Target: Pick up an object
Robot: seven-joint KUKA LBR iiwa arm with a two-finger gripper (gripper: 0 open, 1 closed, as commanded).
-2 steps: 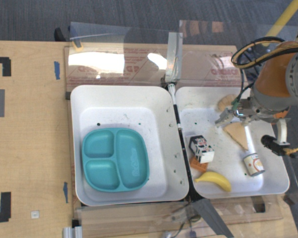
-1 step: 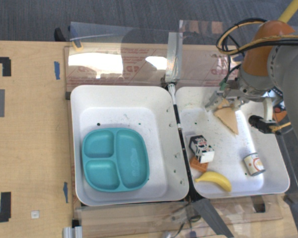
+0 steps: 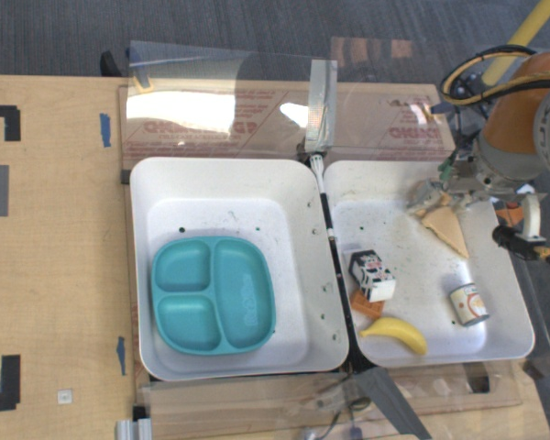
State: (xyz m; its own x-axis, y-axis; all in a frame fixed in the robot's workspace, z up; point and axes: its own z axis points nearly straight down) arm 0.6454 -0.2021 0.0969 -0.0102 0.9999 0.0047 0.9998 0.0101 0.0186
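The gripper (image 3: 445,189) hangs over the right bin (image 3: 509,342), toward its one o'clock corner, just above the upper tip of a tan wedge (image 3: 449,230) that looks like a slice of toy pizza or cheese. Whether the fingers are spread or closed cannot be told here; nothing is seen between them.

The wedge looks the likeliest target, being closest. It seems light, stiff and flat, lying low on the bin floor, so a grip across its narrow tip or over its two long edges would suit better than a pinch on the broad face, which could slide off.

Other choices in the same bin: a small can (image 3: 468,303) on its side at four o'clock, hard and smooth, likely to roll unless taken across its body; a banana (image 3: 396,334) at six o'clock, curved, best held at mid-length; a small black-and-white toy (image 3: 372,275) beside an orange piece (image 3: 367,303) near the centre-left.

The left bin (image 3: 165,177) holds a teal divided plate (image 3: 214,295), broad and shallow, awkward for two fingers except at the rim
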